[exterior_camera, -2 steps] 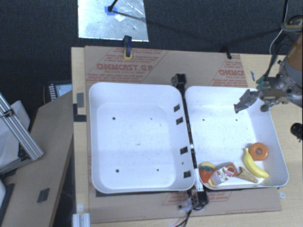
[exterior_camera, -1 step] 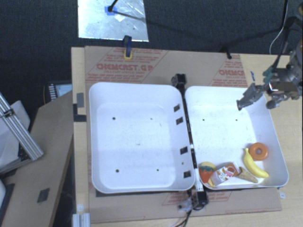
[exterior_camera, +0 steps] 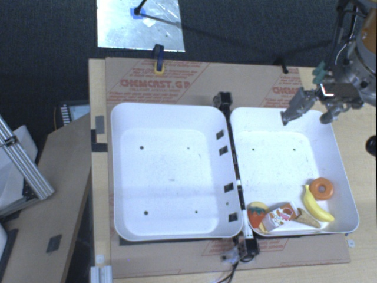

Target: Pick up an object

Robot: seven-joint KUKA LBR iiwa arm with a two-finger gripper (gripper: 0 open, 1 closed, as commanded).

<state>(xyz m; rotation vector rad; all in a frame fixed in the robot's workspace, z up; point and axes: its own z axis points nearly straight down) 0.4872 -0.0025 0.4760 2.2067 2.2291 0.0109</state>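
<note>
approach step: my fingers (exterior_camera: 311,111) hang spread and empty above the right bin's (exterior_camera: 277,158) far rim, well apart from the banana (exterior_camera: 316,204) in its near corner; next, travel there and descend.

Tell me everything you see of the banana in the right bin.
The banana is yellow, smooth and curved, toy-like, lying flat near the front right corner of the right bin. Its upper end lies beside the orange ring-shaped piece; contact is unclear. Its lower end meets the tan wedge next to a red-and-white packet. The claw hangs open above the bin's back edge, far from it.
</note>
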